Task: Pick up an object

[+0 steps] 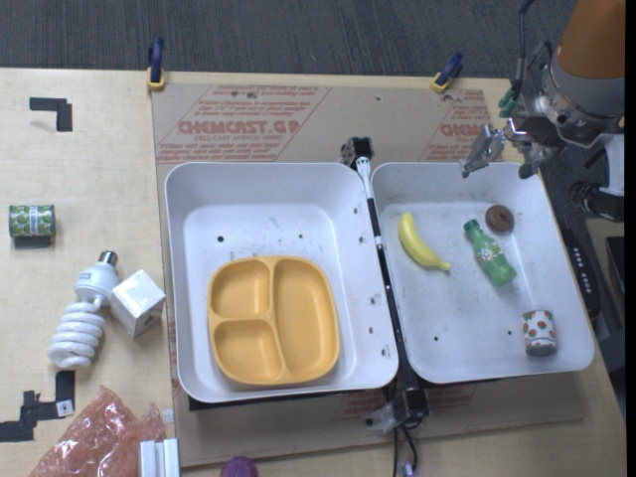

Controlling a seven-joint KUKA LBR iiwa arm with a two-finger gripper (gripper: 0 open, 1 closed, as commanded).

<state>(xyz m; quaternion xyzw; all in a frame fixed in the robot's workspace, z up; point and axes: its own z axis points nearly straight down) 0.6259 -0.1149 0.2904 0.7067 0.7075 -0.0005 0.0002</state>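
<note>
Nothing is picked yet: the gripper (pixel 505 150) hangs open and empty above the right bin (pixel 566 266), the banana (pixel 421 243) and bottle (pixel 490 253) untouched.

Dark grey carpet (pixel 298 13) lies behind a pale wooden bench (pixel 79 187) (brown board (pixel 258 117) clamped on top).

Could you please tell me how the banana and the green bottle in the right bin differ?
The banana is yellow and curved; the green bottle is straight, with a white label. The banana lies nearer the divider between the bins, the bottle further right, close to a brown disc. Both lie flat on the right bin's floor, slanted alike.
</note>
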